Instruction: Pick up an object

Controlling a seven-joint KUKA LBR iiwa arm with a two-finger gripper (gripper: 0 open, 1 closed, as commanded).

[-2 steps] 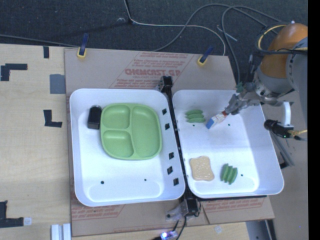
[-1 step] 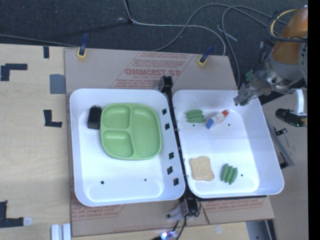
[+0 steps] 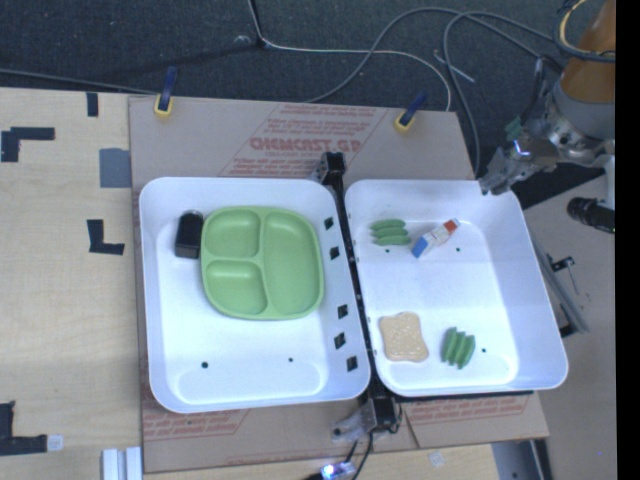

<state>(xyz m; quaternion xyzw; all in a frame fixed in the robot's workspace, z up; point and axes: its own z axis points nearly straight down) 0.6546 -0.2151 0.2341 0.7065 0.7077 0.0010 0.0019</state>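
Nearest the camera, at the bottom edge, a dark clamp with loose wires (image 3: 365, 423) sits at the near end of the seam between the two shallow white plastic bins. Just above it in the right bin (image 3: 500, 288) lie a tan slice of toy bread (image 3: 404, 337) and, near it to the right, a small green bean-pod bundle (image 3: 459, 348); a second green pod bundle (image 3: 390, 232) lies towards the far left corner, and a small white block with blue and red ends (image 3: 434, 238) lies tilted just beside it. That makes four loose pieces in this bin, all apart from each other, with a wide bare stretch of floor through the middle and along the right wall. The left bin (image 3: 170, 358) holds two things: a light green three-compartment plastic plate (image 3: 262, 263) and a small black block (image 3: 188, 235) touching or almost touching the plate's left rim; its near third is open floor. Both bins rest on a brown cardboard sheet (image 3: 300, 138) printed in red, partly readable as "CHEMCAST GP", held at the far edge by two yellow-and-blue clamps (image 3: 164, 99). The cardboard lies on a pale wooden worktop (image 3: 60, 298) marked with black tape pieces. The gripper (image 3: 497, 180) hangs over the right bin's far right corner, above the rim and well apart from every piece; whether its fingers are apart or together cannot be told, and nothing shows between them.
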